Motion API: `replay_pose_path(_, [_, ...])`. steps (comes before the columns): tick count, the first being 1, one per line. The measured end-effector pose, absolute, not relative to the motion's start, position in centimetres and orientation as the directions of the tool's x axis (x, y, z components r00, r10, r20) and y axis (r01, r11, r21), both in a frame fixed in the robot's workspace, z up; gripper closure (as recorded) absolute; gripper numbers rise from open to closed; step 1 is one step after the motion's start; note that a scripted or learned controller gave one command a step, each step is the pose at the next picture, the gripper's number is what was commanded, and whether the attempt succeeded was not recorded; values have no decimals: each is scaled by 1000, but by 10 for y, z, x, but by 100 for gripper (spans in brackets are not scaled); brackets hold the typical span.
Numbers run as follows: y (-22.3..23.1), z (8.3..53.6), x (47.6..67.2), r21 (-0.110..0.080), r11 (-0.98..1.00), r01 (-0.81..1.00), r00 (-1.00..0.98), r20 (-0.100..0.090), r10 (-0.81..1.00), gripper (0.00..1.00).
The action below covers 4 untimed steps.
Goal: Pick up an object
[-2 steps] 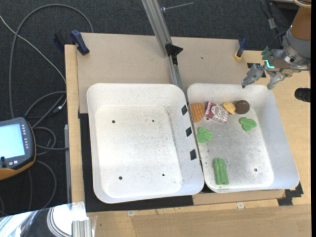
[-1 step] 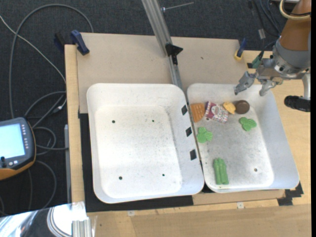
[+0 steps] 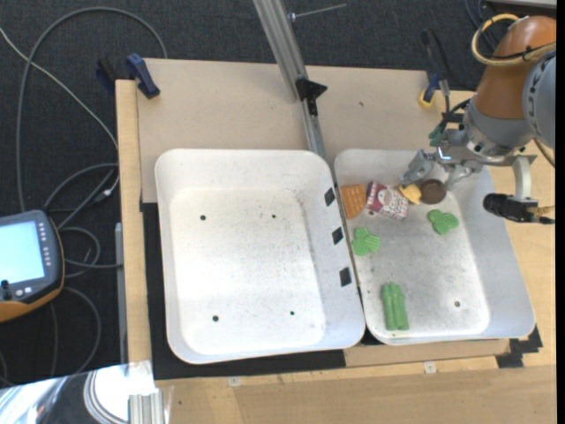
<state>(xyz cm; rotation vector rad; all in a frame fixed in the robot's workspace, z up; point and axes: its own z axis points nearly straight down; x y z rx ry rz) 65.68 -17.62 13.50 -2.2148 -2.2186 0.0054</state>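
A: State the position of the arm.

B: The grey arm with the orange band (image 3: 521, 60) enters from the right. Its two-finger gripper (image 3: 430, 171) sits low over the far part of the right shallow white bin (image 3: 477, 316).

A: State the condition of the gripper.

B: It cannot be determined. The fingertips are too small and too cluttered to show whether they stand apart or together.

A: List the objects near the gripper.

B: A small round brown object (image 3: 433, 192) lies directly below the gripper, touching or nearly touching it. A small yellow piece (image 3: 410, 193) lies just beside the brown object, on its left. No object is visibly clamped between the fingers.

A: List the remaining contents of the right bin.

B: A maroon-and-white printed packet (image 3: 387, 200) lies next to an orange waffle-textured block (image 3: 353, 200) near the bin's left wall. A green leaf-shaped piece (image 3: 444, 222) lies near the brown object. A second green leafy piece (image 3: 365, 241) lies below the orange block. A long green ribbed object (image 3: 394, 306) lies near the bin's near edge.

A: State the position of the left shallow white bin (image 3: 177, 184).

B: It sits just beside the right bin.
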Motion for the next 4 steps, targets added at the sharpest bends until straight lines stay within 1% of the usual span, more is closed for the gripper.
replay_pose_path(1, [-176,95,659,5,1,1000,-1,0,1000,0])
replay_pose_path(2, [-176,107,658,-1,2,1000,-2,1,1000,100])
replay_pose_path(3, [-166,162,656,6,2,1000,-2,-1,1000,100])
replay_pose_path(4, [-171,216,667,9,1,1000,-1,-3,1000,100])
